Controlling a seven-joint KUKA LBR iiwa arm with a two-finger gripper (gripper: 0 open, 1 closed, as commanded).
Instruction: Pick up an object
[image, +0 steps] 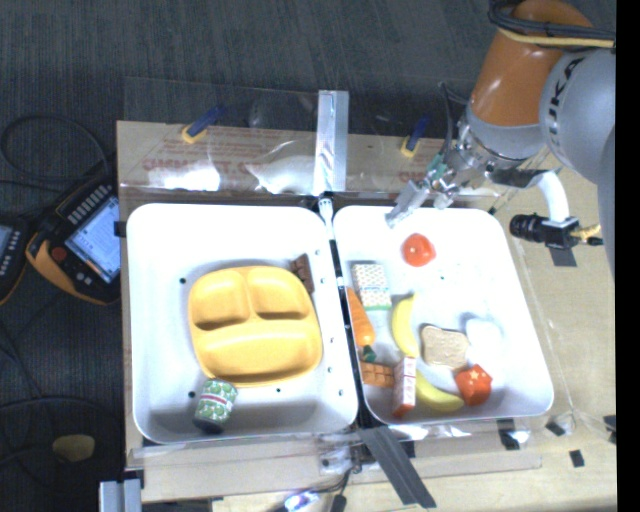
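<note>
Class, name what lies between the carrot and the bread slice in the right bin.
A banana lies between the carrot and the bread slice, seen from the overhead camera.

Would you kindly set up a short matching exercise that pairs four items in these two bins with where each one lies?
Things:
1. yellow tray
2. tomato
3. patterned cup
4. carrot

Places:
A. near front corner of the left bin
B. back of the right bin, just below the gripper
C. middle of the left bin
D. along the right bin's left wall

Pairs: 1-C, 2-B, 3-A, 4-D
</note>
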